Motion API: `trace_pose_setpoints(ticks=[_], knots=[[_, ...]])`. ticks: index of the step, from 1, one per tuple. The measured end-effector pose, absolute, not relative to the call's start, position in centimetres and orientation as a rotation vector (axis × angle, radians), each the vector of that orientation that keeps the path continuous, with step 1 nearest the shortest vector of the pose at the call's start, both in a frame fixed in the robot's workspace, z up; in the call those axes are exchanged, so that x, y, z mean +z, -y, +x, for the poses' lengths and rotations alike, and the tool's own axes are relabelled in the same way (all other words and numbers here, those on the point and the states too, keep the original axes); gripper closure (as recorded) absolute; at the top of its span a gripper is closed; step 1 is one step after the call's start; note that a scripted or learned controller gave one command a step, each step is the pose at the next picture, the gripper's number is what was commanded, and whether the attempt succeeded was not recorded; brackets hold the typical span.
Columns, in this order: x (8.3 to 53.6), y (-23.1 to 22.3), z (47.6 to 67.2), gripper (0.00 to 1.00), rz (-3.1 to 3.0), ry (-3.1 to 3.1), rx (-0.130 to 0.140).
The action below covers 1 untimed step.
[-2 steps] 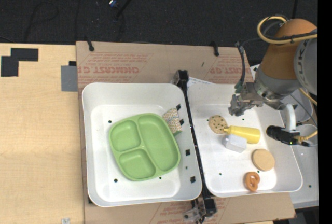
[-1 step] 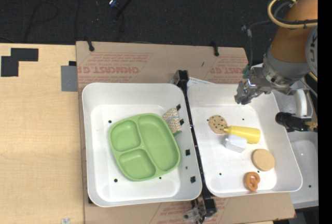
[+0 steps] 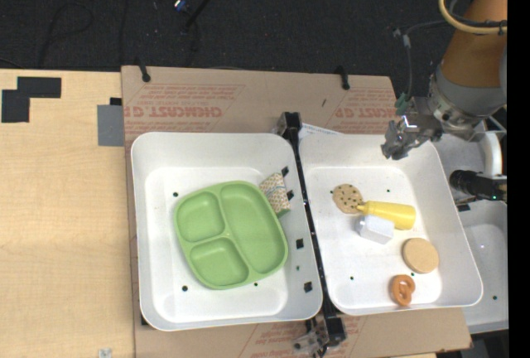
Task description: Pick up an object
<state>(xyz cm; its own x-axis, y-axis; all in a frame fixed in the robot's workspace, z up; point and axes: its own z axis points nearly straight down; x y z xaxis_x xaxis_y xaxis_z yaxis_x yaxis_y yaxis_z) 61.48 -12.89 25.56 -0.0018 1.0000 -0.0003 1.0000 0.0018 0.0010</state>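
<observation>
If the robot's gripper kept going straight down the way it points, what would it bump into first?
Probably the bare white floor at the back corner of the right bin. The gripper hangs over that corner, and the cookie and yellow toy sit farther forward. Depth is hard to judge.

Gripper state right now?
Gripper: cannot be told; it hangs over the right bin's far edge, with nothing seen in its grasp.

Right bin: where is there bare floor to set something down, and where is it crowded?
The right bin has bare floor along its left wall below the cookie, and at the top near the gripper. It is crowded from the yellow piece and white block down to the tan disc and pretzel.
</observation>
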Motion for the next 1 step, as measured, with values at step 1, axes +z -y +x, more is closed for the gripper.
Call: trace_pose_setpoints(ticks=[1], knots=[[24.19, 7.03, 60.94, 1.0, 2.221, -2.229, -0.004]])
